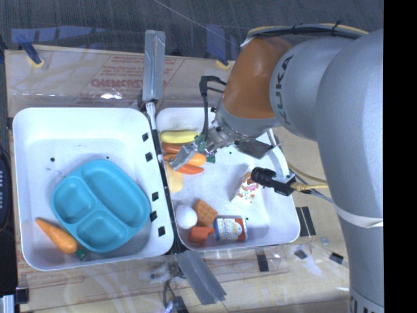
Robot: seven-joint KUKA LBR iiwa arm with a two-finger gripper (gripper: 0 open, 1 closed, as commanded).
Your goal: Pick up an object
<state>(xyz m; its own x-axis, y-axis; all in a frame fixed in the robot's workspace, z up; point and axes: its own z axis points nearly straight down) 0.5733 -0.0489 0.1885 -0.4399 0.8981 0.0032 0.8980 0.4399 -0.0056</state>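
Gripper (pixel 195 150) sits low in the right bin (pixel 287 230), over the toy food at its left wall; can't tell its state.

You've got its tip right above an orange carrot (pixel 189 169) and just below a yellow banana (pixel 178 136); no obj seen held. Further out in the same bin: white egg (pixel 186 218), waffle (pixel 206 210), small can (pixel 230 229), snack packet (pixel 247 189). Left bin (pixel 26 149) has a blue divided plate (pixel 101 204) w/ another carrot (pixel 57 235) beside it.

A robotics lab: a KUKA arm (pixel 313 90) over a bench (pixel 78 77) bearing two white bins (pixel 26 175) of toy food
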